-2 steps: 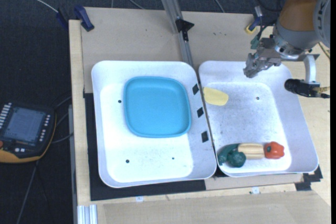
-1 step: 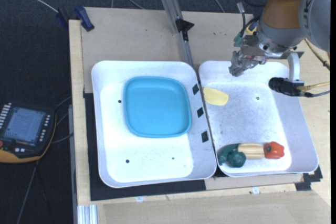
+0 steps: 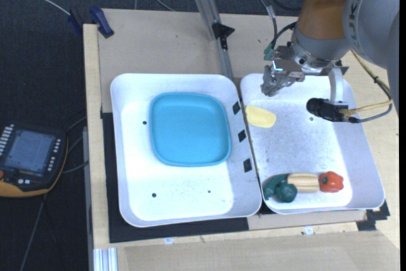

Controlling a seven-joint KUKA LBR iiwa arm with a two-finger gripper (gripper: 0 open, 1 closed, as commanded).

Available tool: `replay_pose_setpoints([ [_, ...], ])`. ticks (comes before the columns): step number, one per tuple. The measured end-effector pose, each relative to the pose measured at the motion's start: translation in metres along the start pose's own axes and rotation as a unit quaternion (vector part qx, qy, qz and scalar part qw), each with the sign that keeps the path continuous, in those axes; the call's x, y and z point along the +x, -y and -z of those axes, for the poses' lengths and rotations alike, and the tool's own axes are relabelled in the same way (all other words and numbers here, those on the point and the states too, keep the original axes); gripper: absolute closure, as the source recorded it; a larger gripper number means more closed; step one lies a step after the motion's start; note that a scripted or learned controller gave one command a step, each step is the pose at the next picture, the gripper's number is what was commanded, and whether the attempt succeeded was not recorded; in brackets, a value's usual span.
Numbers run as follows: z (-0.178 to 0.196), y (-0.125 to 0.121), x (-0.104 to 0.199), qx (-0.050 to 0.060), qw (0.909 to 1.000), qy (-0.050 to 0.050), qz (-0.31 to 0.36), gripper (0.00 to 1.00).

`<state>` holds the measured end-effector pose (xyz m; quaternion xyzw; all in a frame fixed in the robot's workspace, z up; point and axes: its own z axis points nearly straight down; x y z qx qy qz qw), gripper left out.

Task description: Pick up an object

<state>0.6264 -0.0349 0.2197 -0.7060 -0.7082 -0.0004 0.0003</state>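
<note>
Dark letters mark the grey arm [image 3: 380, 3], too cut off to read.

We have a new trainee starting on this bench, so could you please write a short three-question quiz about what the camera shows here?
1. True or false: the square blue plastic plate lies in the left white bin.
2. Which item lies nearest the two-finger gripper? A) the red toy pepper B) the pale yellow flat piece C) the dark green rounded toy
3. Fill in: the tan wooden cylinder lies between the green toy and the ____.

Key: 1 true. 2 B; it lies at the far end of the right white bin, just below the gripper in the image. 3 red pepper.
</note>
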Motion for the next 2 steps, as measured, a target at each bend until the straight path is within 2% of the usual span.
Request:
replay_pose_setpoints([
  [1,0.015,0.01,0.056,-0.001,1.0,0.0,0.001,1.0],
  [2,0.007,0.021,0.103,0.0,1.0,0.0,0.0,1.0],
])
